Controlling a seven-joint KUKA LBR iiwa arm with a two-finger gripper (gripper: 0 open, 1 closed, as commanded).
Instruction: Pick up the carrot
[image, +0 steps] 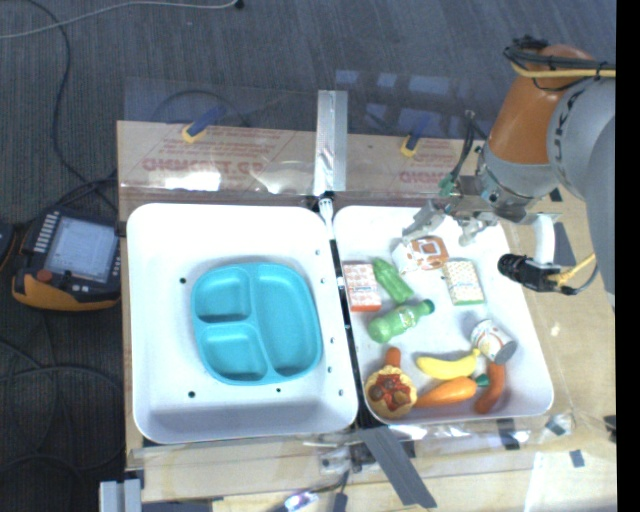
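Cables (40, 40) snake over the dark carpet on the far left, and a pendant-style controller with a screen (68, 258) sits on the floor there, its orange edge partly cut off by the frame.

Moving right, the left bin (160, 400) holds a teal divided tray (256, 320), nothing in its compartments that I can see. Behind both bins a brown cardboard sheet (200, 160) under glare-y clear plastic has red printing too washed out to read. A metal strip (331, 140) stands at the seam between the bins.

The right bin (535, 385) is the busy one. Along the seam side there's a small red-and-white box (360, 285), then two green bottles (395, 300) overlapping so it's hard to say where one ends. In the near corner sits a roundish brown-and-yellow thing (390, 392) that I can't identify. The carrot (447, 393) lies on its side next to it along the near wall, touching the banana (447, 364) just behind it. A reddish sausage-shaped item (491, 388) is tucked at the carrot's right end, and a small can (493, 340) lies tipped above that. Further back there's a white packet (428, 253) and a small pale box (463, 280).

The gripper (455, 222) hangs over the bin's far side above the packet, well apart from the carrot, fingers spread and holding nothing. The arm's upper body is cropped at the top right. The tabletop (580, 330) shows as pale wood on the right.
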